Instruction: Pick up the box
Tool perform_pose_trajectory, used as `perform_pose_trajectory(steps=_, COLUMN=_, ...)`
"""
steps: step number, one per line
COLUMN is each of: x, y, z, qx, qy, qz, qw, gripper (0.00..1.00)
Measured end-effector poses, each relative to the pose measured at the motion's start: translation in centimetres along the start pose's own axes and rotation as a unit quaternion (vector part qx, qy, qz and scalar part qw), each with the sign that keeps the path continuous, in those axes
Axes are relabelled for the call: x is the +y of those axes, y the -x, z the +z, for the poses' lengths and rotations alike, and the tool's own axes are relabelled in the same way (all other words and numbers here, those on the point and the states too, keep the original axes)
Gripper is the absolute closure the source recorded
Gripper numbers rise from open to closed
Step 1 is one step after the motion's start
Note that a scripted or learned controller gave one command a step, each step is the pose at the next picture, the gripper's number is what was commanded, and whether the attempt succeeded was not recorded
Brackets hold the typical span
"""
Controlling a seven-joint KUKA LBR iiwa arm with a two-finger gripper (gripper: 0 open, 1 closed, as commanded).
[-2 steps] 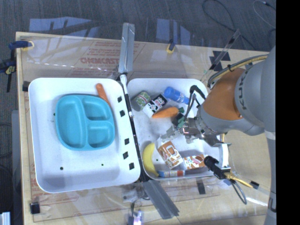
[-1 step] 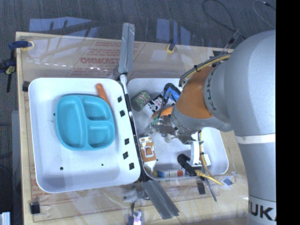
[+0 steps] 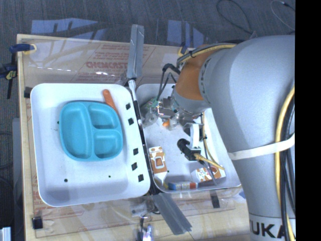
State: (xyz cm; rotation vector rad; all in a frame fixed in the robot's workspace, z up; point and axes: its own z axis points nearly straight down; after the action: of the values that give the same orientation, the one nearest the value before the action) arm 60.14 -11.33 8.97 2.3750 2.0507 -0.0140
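Over at 12 o'clock in the right bin (image 3: 224, 184): gripper (image 3: 161, 110), jaw state can't tell; box (image 3: 157, 159) lying toward 7 o'clock.

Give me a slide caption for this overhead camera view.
KUKA arm reaching over the right bin holding a small box; blue tray left.

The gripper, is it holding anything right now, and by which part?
Cannot be told: the gripper hangs over the right bin, apart from the box.
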Motion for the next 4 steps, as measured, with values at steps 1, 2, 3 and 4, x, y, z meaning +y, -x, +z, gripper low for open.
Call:
perform_pose_trajectory(steps=1, x=-0.23, y=-0.24, z=-0.43, qx=0.002, qy=-0.008, qz=-0.004, qw=1.0, gripper=1.0)
perform_pose_trajectory(steps=2, x=-0.19, y=0.11, z=-0.51, qx=0.0, qy=-0.007, qz=-0.003, qw=1.0, gripper=0.0)
perform_pose_trajectory(steps=3, x=-0.36, y=-0.02, z=-0.94, qx=0.001, qy=-0.013, qz=-0.007, qw=0.9999, gripper=1.0)
perform_pose_trajectory(steps=4, x=-0.33, y=0.13, z=-1.01, qx=0.0, qy=-0.013, qz=-0.007, qw=0.9999, gripper=0.0)
